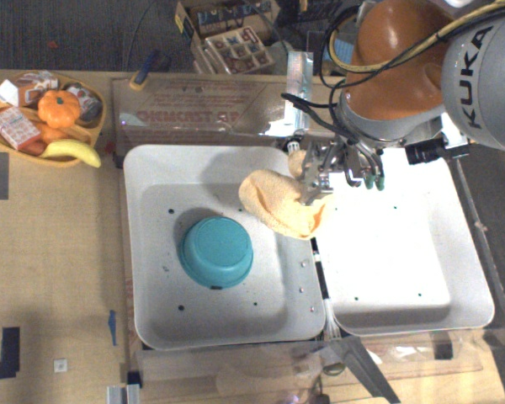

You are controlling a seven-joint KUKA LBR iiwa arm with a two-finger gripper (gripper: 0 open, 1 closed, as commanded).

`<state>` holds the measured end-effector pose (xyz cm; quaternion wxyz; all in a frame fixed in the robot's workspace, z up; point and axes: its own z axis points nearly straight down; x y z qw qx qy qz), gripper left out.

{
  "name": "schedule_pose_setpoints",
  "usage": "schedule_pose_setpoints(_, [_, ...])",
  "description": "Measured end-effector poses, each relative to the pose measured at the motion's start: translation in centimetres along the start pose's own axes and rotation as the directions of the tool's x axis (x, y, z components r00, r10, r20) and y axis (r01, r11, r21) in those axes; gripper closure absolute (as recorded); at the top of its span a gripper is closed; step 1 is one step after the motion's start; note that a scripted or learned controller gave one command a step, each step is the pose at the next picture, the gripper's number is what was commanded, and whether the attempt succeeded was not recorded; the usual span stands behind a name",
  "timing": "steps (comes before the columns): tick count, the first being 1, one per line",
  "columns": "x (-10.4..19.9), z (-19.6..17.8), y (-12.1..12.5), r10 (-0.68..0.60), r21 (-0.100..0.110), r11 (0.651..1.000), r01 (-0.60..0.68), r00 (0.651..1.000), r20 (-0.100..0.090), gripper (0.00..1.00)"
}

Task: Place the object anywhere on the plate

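Observation:
A soft pale-yellow cloth with an orange underside hangs over the right part of the left bin, close to the divider between the bins. My gripper reaches in from the right and is shut on the cloth's right end, with its fingers pressed into the fabric. The teal round plate lies on the floor of the left bin, down and to the left of the cloth, and nothing rests on it. Cloth and plate are apart.
The right bin lies under the arm's wrist. A clear plastic box stands behind the left bin. A yellow bowl of toy fruit sits at the bench's far left. Clutter fills the floor beyond the bench.

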<state>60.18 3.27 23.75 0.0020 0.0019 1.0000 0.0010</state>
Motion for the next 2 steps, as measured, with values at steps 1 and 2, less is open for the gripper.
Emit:
schedule_pose_setpoints(1, [2.45,0.73,4.44,-0.006,0.000,1.000,0.006,1.000,0.000,1.00])
schedule_pose_setpoints(2, [2.42,0.67,4.42,-0.005,0.000,1.000,0.005,1.000,0.001,0.00])
